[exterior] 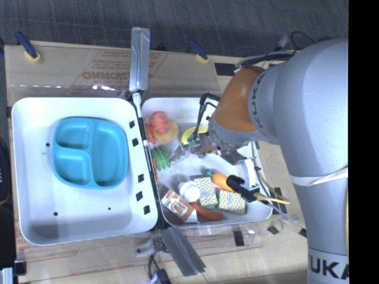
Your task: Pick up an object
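my gripper (188, 148) hung low in the right bin (177, 103), near its middle; whether it was spread or closed, i could not tell. nearest candidate: green piece (161, 158), just at my 9 o'clock by the divider, long axis roughly 12 to 6. peach (158, 123) lay at 10 o'clock. carrot (220, 180) and packets (231, 202) sat at 5 o'clock. blue tray (90, 152) in left bin (23, 158), well apart.

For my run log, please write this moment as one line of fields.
arm: reaching into right bin | pincer: low over green item | grasp: not confirmed | left bin: blue divided tray
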Tool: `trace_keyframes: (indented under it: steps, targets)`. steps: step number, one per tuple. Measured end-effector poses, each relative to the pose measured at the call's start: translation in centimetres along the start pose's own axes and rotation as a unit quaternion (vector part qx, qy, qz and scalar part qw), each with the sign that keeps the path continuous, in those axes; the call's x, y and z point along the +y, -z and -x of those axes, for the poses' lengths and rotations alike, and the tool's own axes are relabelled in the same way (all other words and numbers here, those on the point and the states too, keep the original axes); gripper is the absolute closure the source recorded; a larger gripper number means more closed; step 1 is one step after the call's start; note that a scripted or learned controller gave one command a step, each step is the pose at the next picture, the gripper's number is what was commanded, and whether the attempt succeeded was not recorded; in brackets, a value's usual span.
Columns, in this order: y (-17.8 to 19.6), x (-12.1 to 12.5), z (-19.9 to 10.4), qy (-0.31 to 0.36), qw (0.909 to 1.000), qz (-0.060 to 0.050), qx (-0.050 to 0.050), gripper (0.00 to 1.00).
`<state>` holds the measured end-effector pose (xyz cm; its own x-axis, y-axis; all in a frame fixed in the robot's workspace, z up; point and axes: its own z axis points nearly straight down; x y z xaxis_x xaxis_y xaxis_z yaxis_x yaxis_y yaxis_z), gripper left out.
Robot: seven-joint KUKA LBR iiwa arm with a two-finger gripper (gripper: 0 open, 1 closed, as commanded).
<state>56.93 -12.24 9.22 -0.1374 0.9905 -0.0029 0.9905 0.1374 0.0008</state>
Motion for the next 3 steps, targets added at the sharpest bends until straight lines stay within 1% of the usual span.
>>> trace_keyframes:
  steps: [1,2,3]
  targets:
    - [0.1,4.1,0.0,0.045,0.999,0.0,-0.002,0.0]
    - [-0.2,8.5,0.2,0.022,0.9997,-0.007,0.003,0.0]
    - [0.5,8.3,0.0,0.027,0.9996,-0.013,0.004,1.0]
